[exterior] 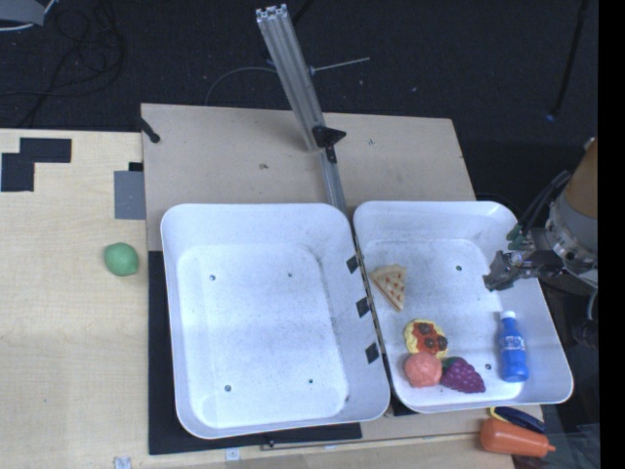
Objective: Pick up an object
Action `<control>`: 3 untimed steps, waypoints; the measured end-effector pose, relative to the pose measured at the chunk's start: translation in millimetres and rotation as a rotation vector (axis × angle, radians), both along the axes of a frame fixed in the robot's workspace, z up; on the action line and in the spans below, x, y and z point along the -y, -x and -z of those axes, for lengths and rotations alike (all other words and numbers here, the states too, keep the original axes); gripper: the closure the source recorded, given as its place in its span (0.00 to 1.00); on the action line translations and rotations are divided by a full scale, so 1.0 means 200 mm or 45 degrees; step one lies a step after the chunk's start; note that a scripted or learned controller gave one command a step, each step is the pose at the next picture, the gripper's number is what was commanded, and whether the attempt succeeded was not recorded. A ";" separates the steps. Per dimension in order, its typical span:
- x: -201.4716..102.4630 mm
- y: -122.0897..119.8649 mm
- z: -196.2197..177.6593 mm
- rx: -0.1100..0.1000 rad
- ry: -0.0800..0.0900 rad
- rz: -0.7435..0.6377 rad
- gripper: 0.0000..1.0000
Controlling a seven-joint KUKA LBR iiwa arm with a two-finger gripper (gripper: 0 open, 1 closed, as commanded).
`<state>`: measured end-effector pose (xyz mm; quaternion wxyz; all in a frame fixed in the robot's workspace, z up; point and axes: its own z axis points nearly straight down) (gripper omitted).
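From where I stood, the claw (pixel 500 274) hung over the right edge of the right bin (pixel 430 225), small and dark against the white, and I could not tell its state at that distance. Nothing appeared to be in it, so the pick looked to me barely started. The things it might take all lay in that same bin: a blue bottle (pixel 510 346) just below the claw and nearest to it, a purple bunch of grapes (pixel 463 375) beside a reddish round fruit (pixel 422 369) near the bottom rim, a yellow and red toy (pixel 426 336) right above the fruit, and a pizza slice (pixel 392 285) further up toward the divider. The left bin (pixel 195 225) held none of them. A green ball (pixel 121 259) sat well apart on the worktop (pixel 59 311). By my reckoning, the descent, the closing and the lift all remained.
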<state>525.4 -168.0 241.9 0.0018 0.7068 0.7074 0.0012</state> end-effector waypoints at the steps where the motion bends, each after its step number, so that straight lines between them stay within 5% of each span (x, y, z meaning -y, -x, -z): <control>1: 0.00 0.00 -0.23 -0.001 0.000 0.001 1.00; 3: -0.48 -0.05 -0.23 -0.006 -0.002 -0.003 1.00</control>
